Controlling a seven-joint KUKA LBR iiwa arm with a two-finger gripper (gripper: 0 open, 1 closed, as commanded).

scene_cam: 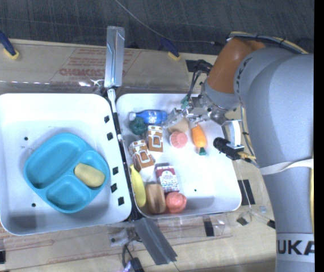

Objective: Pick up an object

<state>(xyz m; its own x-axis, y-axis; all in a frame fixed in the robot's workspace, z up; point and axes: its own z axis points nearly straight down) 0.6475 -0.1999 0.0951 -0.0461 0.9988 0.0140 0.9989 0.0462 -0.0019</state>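
The grey arm (278, 135) is reaching in from the right, its large body filling that side, with the orange band (228, 67) sitting above the wrist. The gripper (188, 113) is pointing down and leftward, hanging low at the upper middle.

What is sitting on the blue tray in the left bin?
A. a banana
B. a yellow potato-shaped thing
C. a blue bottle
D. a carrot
B: a yellow potato-shaped thing rests in one compartment of the blue tray, while the carrot lies in the right bin.
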